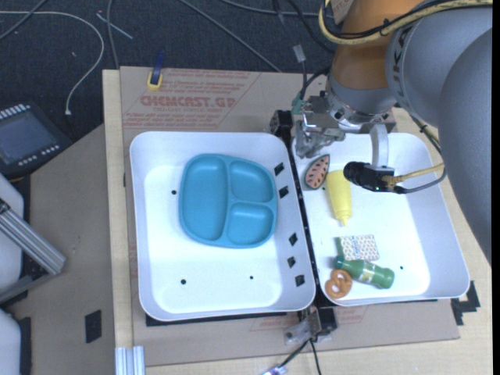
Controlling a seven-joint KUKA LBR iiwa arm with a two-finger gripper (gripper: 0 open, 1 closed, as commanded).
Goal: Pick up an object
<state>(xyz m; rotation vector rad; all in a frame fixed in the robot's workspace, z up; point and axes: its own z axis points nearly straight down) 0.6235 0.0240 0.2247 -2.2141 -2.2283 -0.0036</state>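
Two white bins side by side on the surface (195,92). Left bin (156,209): one blue divided plate (228,200), lying flat. Right bin (422,233): slice-shaped toy with dark seeds (316,171) at the far left corner; yellow bottle (339,195) just beside it; patterned packet (358,247); green bottle (367,271); small pretzel-like ring (339,283) touching the bottle. Pincer (312,141) directly above the seeded slice; its tips blur into the wrist hardware, so spread or closed cannot be told. Arm's bulk cuts off the bin's far right corner.
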